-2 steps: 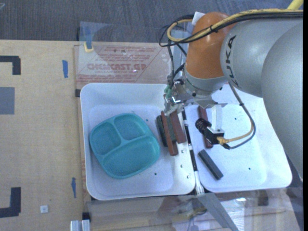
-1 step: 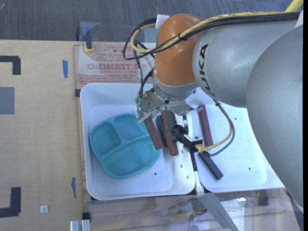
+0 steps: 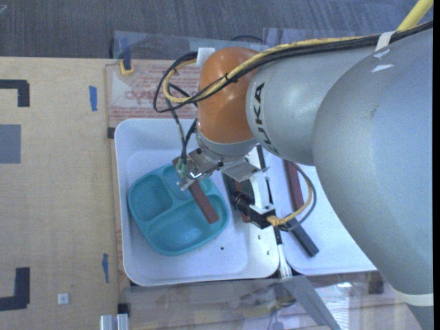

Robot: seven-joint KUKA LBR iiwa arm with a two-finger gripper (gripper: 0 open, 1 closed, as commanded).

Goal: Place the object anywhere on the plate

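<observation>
We see the arm (image 3: 330, 102) reaching in over the left bin (image 3: 130, 143), where a teal plate (image 3: 161, 215) with three compartments lies. The gripper (image 3: 194, 177) hangs over the plate's right half. A reddish-brown stick (image 3: 205, 205) slants down from it, upper end at the gripper, lower end over the plate's right rim.

We cannot tell how the fingers stand: the wrist hides them from above. So we cannot tell whether the stick is clamped or merely lying under the tool.

Risks, as we judge them:
- The stick's lower end sits at the rim. On release it could tip outward and slide off into the bin rather than settle in a compartment.
- The raised dividers could leave the stick bridged and rocking, so a small nudge from the withdrawing tool would roll it off.
- The plate lies loose in the bin; contact with it could shove it sideways.
- The dangling cable (image 3: 289, 215) by the bin edge could snag during a lift.

A second dark bar (image 3: 295, 188) lies in the right bin (image 3: 330, 253).
</observation>
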